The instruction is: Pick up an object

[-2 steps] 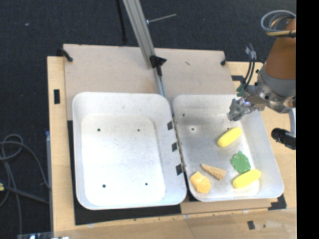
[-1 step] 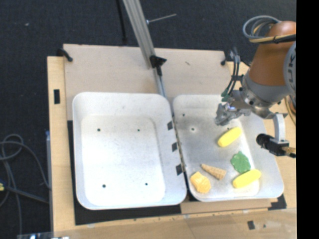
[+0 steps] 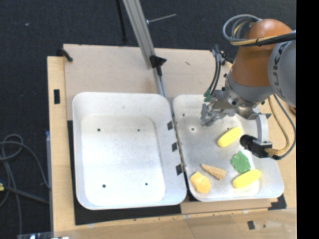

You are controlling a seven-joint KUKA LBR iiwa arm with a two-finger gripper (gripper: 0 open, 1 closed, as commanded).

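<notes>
The right bin [image 3: 195, 138] holds several small objects. A yellow oblong piece [image 3: 229, 137] lies near its middle right. A green lumpy piece [image 3: 240, 162] sits below it, touching a second yellow oblong piece [image 3: 246, 179]. A tan cone [image 3: 214, 171] and a yellow-orange chunk [image 3: 201, 182] lie near the front edge. My gripper [image 3: 208, 117] hangs over the back part of the right bin, up and left of the first yellow piece. Nothing shows between its fingers.
The left bin [image 3: 122, 151] stands beside the right one on a tan board. A slanted metal pole [image 3: 142, 34] rises behind the bins. Cables loop around the arm's orange wrist [image 3: 254, 54] at the right.
</notes>
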